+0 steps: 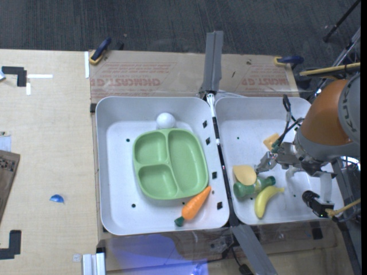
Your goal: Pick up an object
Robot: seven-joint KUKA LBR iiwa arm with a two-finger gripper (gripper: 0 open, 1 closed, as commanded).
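The gripper (pixel 268 160) hangs over the right bin (pixel 246 119), fingers' spread impossible to tell, so it should center on the banana (pixel 265 199) before dropping.

Pale green divided plate (pixel 170 164) and orange carrot (pixel 195 204) with a dark green tip in the left white bin (pixel 109 171). Yellow banana (pixel 265 199) lies in the right white bin (pixel 241 125). Orange band (pixel 325 114) on the grey arm.
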